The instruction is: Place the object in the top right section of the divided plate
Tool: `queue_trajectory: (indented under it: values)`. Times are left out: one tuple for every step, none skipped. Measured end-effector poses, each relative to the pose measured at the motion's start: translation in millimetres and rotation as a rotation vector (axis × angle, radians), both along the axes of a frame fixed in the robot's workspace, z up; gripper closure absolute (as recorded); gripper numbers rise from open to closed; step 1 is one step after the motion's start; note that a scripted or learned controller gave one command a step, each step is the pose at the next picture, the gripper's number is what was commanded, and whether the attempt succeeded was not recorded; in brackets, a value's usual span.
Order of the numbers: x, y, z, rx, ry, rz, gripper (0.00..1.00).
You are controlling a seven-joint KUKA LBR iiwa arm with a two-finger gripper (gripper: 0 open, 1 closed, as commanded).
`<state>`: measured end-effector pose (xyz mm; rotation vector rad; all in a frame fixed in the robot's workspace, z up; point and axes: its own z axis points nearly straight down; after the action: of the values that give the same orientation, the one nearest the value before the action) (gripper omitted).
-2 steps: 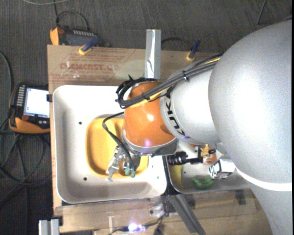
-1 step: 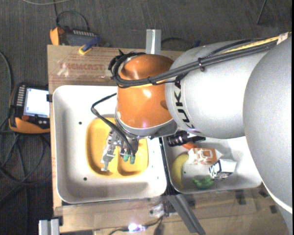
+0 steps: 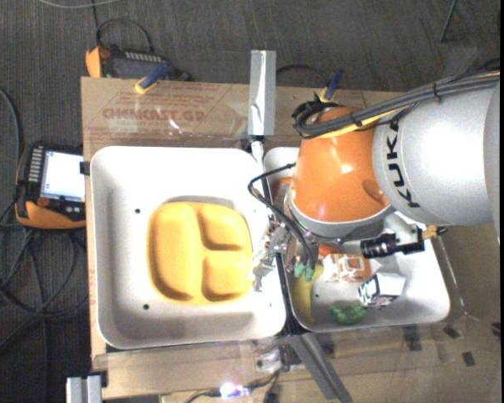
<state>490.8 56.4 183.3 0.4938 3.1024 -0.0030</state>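
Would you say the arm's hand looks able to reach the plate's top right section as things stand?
Probably yes: the yellow divided plate lies uncovered in the left bin, its sections bare, and the hand hovers just beside it.

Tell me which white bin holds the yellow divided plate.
The left bin: the yellow divided plate lies in its middle. The right bin, under the arm, holds small mixed items.

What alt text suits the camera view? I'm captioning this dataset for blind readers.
A grey robot arm with an orange band reaches from the right over the right shallow white bin, which holds small items including a green object. The left shallow white bin holds a yellow divided plastic plate with nothing in its sections.
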Motion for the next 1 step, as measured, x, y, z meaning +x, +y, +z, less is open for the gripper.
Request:
queue_trajectory:
  values:
    - [-6.3,-57.9,0.5,0.002,-0.001,0.171,1.0]
